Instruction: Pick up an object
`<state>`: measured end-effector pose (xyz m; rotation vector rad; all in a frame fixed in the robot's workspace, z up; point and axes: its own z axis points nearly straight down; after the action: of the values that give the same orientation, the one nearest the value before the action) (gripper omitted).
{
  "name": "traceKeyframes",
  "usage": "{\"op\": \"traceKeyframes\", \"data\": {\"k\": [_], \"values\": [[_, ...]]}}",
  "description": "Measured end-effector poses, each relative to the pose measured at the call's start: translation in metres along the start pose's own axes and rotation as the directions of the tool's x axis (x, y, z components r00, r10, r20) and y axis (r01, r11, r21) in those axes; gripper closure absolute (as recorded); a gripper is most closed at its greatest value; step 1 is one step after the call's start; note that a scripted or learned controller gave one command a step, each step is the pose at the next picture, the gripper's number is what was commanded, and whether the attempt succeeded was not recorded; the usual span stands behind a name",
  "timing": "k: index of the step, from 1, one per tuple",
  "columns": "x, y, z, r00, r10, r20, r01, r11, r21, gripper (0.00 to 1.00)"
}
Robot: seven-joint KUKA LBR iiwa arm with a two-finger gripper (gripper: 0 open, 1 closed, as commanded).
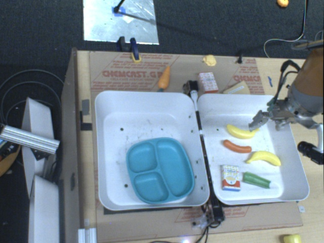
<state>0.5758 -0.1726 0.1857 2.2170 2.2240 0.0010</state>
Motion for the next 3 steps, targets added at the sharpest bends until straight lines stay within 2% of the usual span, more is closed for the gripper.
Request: {"op": "traceKeyframes", "data": {"k": [1,2,3], "values": [[0.04,-0.033,0.055,1.0,-0.002,-0.003,0.002,1.0,0.004,0.0],[0.054,-0.056,0.102,1.0,0.001,-0.001,-0.001,1.0,0.0,0.0],[0.062,0.008,0.1,1.0,-0.003,0.001,0.003,1.0,-0.005,0.0]]}}
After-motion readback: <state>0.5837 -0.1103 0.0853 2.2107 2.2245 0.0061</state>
